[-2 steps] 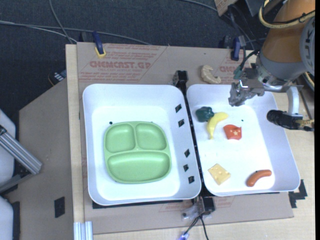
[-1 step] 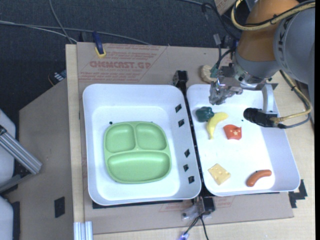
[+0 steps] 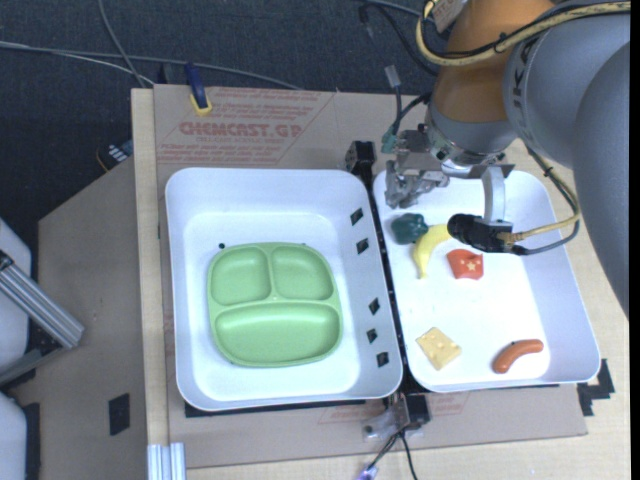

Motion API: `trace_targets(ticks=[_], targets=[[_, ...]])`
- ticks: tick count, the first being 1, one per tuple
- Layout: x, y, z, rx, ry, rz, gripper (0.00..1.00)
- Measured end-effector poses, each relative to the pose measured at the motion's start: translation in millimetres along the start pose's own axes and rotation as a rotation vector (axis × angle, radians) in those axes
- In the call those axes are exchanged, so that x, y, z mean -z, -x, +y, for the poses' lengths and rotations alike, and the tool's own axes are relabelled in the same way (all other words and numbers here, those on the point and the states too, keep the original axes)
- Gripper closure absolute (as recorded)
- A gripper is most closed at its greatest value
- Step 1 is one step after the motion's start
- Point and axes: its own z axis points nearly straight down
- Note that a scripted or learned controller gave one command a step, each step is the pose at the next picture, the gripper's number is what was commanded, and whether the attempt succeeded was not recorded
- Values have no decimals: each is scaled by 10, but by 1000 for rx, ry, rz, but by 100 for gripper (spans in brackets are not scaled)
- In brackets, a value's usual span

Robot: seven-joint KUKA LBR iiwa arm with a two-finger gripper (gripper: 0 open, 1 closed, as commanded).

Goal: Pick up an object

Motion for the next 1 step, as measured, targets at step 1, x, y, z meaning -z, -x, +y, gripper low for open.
trace_targets(ticks=[1], targets=[[36, -480, 220, 1, 2, 1, 100]])
